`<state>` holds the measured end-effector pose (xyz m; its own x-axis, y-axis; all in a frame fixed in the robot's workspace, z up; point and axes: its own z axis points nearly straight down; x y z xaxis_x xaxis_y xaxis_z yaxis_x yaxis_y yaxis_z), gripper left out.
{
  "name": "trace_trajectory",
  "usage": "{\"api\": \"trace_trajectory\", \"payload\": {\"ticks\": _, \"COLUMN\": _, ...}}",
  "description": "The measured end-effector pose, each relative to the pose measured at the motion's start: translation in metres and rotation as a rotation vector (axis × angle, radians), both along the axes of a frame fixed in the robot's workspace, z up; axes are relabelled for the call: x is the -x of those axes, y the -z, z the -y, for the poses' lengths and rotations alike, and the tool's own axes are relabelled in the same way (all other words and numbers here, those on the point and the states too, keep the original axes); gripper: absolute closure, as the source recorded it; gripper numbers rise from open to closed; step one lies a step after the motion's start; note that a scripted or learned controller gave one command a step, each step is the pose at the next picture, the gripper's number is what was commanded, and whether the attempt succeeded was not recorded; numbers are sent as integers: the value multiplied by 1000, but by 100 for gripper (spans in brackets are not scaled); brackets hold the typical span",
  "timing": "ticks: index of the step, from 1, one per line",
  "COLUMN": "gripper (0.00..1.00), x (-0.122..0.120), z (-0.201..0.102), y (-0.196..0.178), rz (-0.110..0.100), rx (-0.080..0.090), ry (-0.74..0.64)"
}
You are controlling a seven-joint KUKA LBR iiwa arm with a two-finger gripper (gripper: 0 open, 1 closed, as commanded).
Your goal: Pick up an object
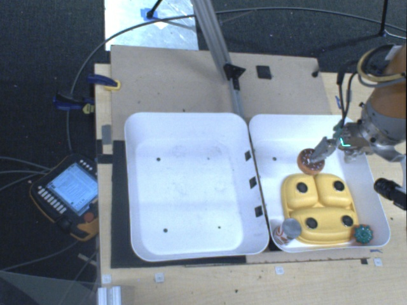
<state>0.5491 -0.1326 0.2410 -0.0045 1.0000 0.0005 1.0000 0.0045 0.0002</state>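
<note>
The right bin (273, 138) holds a large yellow moulded block (318, 208) with black dots. A brown ring-shaped object (311, 162) lies just behind the block. A small grey round piece (289, 229) sits at the bin's front left corner and a teal ball (363, 234) at its front right. My gripper (323, 149) reaches in from the right and hangs right at the brown ring's upper right edge, low in the bin. Whether it touches the ring is unclear.
The left bin (184, 183) stands beside the right one, with black clips (252, 182) along the shared wall. A grey pole (213, 30) slants over the back of the bench. A handheld pendant (68, 189) lies off the bench to the left.
</note>
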Motion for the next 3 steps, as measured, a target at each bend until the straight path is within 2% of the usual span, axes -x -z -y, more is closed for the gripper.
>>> {"api": "trace_trajectory", "payload": {"ticks": 1, "gripper": 0, "x": 0, "z": 0, "y": -1, "rz": 1, "rx": 0, "ry": 0}}
{"api": "trace_trajectory", "payload": {"ticks": 2, "gripper": 0, "x": -1, "z": -3, "y": 42, "rz": -2, "rx": 0, "ry": 2}}
{"api": "trace_trajectory", "payload": {"ticks": 3, "gripper": 0, "x": 1, "z": -1, "y": 104, "rz": -3, "rx": 0, "ry": 3}}
